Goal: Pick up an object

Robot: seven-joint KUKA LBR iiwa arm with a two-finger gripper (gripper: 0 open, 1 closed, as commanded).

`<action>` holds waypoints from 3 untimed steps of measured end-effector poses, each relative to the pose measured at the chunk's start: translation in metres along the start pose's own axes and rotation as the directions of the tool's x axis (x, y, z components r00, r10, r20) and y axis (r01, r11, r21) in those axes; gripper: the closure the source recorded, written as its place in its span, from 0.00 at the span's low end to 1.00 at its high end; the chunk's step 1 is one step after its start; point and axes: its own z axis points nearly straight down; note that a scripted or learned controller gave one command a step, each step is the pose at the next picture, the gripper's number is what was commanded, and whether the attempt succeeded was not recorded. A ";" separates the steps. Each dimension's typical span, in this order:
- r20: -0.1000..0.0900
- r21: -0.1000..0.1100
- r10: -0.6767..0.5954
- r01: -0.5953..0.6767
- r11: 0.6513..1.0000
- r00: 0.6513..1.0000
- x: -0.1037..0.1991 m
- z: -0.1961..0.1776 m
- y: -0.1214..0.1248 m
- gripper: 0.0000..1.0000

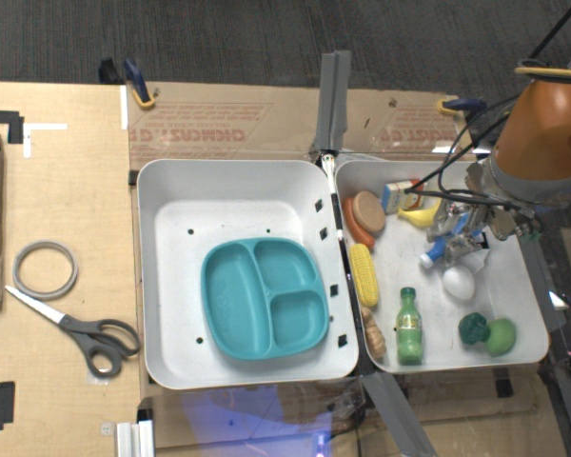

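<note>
Out on the far left of the surface [67, 160] there's a tape ring [45, 269], and just below it a pair of grey-handled scissors [76, 329]. Moving in, the left bin [157, 198] carries a teal divided plate [265, 297], sitting a little toward the near side. Over the divider into the right bin [528, 284]: a round brown piece [365, 215] at the left wall, a corn cob [364, 273] just beneath it, a green bottle [409, 327] lying toward the near edge. Up top, a banana [420, 216]; a white egg-like ball [458, 282] mid-bin; a dark green piece [473, 327] touching a light green ball [501, 336] at the near right. The pincer [460, 234] hangs just above the white ball, and whether it's clenched or released I can't tell.
</note>
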 end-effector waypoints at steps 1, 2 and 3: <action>0.000 0.000 0.000 0.000 1.000 1.000 0.000 0.000 0.000 0.00; -0.006 -0.001 0.098 -0.098 0.995 0.995 0.086 0.010 0.038 0.00; -0.005 0.000 0.106 -0.106 0.994 0.994 0.043 0.010 0.019 0.00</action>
